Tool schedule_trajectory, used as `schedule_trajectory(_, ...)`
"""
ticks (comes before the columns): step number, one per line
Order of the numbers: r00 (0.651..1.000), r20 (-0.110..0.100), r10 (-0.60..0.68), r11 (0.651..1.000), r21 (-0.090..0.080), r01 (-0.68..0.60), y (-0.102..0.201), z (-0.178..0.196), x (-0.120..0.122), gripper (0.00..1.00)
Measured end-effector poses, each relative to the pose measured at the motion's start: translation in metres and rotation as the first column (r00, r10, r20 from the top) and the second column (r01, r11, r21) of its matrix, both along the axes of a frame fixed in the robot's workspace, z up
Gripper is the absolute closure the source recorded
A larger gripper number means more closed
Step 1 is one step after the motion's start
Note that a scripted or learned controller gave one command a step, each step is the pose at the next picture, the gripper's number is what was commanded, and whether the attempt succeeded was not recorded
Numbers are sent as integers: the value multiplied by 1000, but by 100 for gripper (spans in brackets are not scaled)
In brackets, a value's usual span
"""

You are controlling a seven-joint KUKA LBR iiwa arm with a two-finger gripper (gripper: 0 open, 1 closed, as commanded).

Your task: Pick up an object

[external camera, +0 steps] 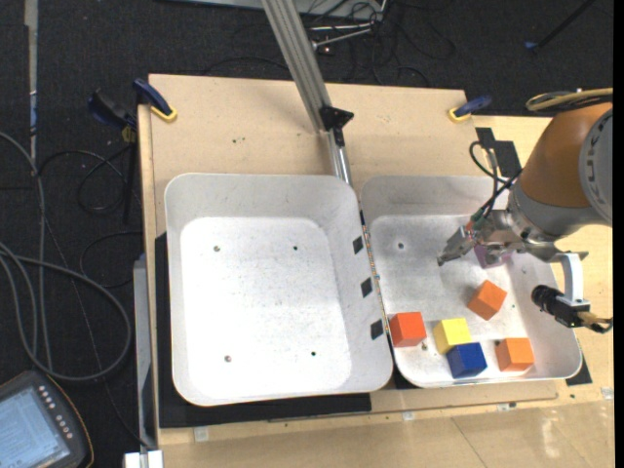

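The gripper hangs over the middle of the right bin; how far its claw is open I cannot tell, and nothing shows between the fingers. The nearest block, orange, lies tilted just below it toward the front edge. A good try would centre over this block, turn the wrist to match its faces, then descend straight

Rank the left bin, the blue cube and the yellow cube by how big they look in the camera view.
1. Left bin, by far the largest.
2. Blue cube and yellow cube: they look alike, so I won't rank them.
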State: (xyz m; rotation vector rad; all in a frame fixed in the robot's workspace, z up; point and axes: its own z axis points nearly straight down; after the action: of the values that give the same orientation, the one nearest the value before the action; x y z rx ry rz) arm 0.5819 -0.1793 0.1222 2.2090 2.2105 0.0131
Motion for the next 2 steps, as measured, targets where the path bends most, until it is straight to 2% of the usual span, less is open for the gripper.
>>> schedule_trajectory(1, 1000, -12, -1, 1000, 4, 1, 1, 3, -4, 100)
schedule_trajectory(2, 1000, -12, -2, 1000, 3, 3, -5, 59, -11, 100)
